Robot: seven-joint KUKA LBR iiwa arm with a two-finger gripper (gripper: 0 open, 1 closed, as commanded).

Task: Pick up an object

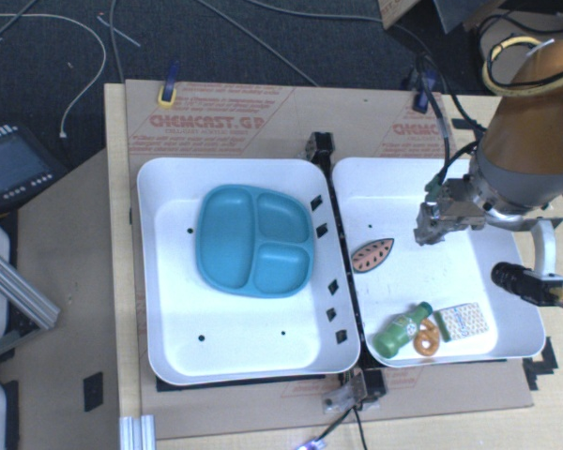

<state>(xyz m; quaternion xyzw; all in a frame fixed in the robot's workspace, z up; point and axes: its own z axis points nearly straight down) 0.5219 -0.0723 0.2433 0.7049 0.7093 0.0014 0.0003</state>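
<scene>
Hovering over the right bin (pixel 507 251), the gripper (pixel 433 225) hangs above bare white floor near the bin's upper middle; whether its jaws stand wide or narrow cannot be told from this slant. Just below and left of it lies a leaf-shaped object (pixel 372 254), flat, pinkish-brown with darker veins. Along the near wall sit a green bottle (pixel 401 333), an orange ring (pixel 426 340) touching it, and a patterned white packet (pixel 464 320). A blue divided plate (pixel 255 240) rests in the left bin (pixel 169 326).
</scene>
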